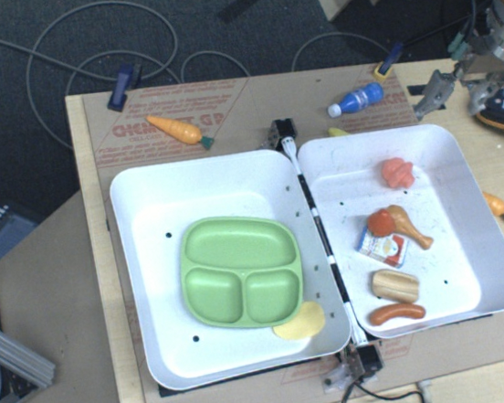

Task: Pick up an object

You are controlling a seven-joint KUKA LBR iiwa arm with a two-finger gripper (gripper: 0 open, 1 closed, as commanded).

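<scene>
Nearest the camera, at the front of the right bin (475, 213), a sausage (397, 313) lay beside a bread roll (395, 285), the two close together. Just behind them sat a small red-and-white packet (382, 248) with a toy chicken drumstick (400, 223) resting partly over it. Farther back in the same bin a pink lump (397, 172) lay alone, well apart from the others. In the left bin (149, 256) a green divided plate (240, 270) took up the middle, with a pale yellow slice (299, 324) touching its front corner.

Beyond the bins, on the desk (115, 352), a toy carrot (178, 129) lay at the back left and a blue bottle (356, 99) at the back right. The gripper (436, 93) hung at the far right corner, above the desk edge and outside both bins; whether it was released or clenched could not be told, and nothing showed in it.

By this showing the pick had not begun: every object rested in place, and choosing, reaching and grasping all remained.
</scene>
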